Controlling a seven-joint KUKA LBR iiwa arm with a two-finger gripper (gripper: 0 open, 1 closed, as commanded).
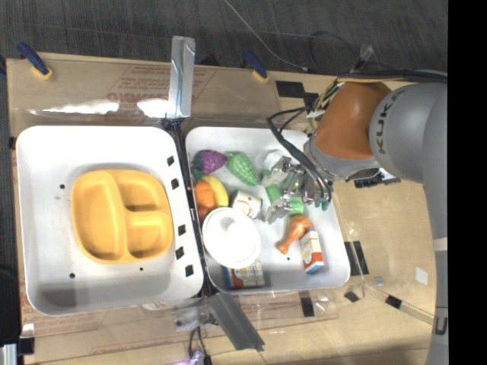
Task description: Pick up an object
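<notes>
Grey arm (411, 131) overhangs toy-filled right bin (335, 268).

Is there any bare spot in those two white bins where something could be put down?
The left bin has bare white floor all round the yellow divided tray, widest along its left wall and near edge. The right bin is crowded: purple grapes, a green piece, a white bowl, a carrot, a small carton and the tool.
</notes>
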